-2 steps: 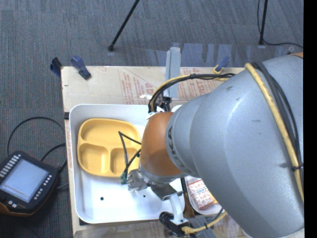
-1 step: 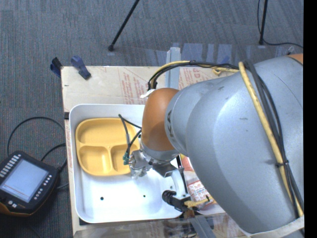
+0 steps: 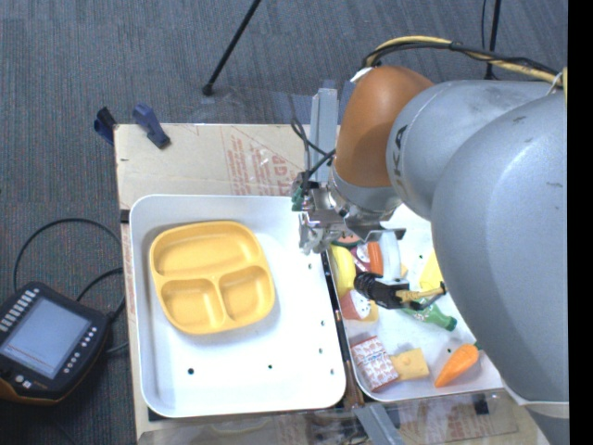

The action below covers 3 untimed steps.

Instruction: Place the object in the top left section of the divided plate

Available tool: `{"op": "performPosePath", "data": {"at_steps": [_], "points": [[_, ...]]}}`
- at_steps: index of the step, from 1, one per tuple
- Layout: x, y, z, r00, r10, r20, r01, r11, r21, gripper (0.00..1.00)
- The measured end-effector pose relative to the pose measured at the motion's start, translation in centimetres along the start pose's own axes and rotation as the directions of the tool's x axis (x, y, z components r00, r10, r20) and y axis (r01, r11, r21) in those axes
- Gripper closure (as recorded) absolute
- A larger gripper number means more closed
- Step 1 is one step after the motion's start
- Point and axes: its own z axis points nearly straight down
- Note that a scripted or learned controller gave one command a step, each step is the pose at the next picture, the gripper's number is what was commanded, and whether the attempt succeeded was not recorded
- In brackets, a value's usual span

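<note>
Three sections of the yellow divided plate (image 3: 212, 275) lie bare at nine o'clock in the left bin (image 3: 278, 378). Rightward, the gripper (image 3: 315, 235) hovers over the bin edge; its jaw state is unclear. Toy food (image 3: 357, 281) crowds the right bin (image 3: 412, 392), so a grasp risks slipping.

Right bin (image 3: 419, 389) largely behind the arm (image 3: 482, 202)

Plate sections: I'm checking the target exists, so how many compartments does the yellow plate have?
3. The yellow divided plate in the left bin has one long compartment across its far side and two smaller ones on the near side, left and right. None looks hidden.
</note>
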Motion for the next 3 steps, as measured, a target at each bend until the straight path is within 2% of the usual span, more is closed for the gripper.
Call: {"op": "performPosePath", "data": {"at_steps": [1,2,3], "points": [[-1.2,2.3,0.2,0.981,-0.193,0.000,0.193,0.981,0.003,1.00],[4.6,-3.7,3.4,0.941,-0.338,-0.003,0.338,0.941,0.007,1.00],[7.4,-4.3,1.9,0.895,-0.446,-0.002,0.446,0.895,0.003,1.00]]}}
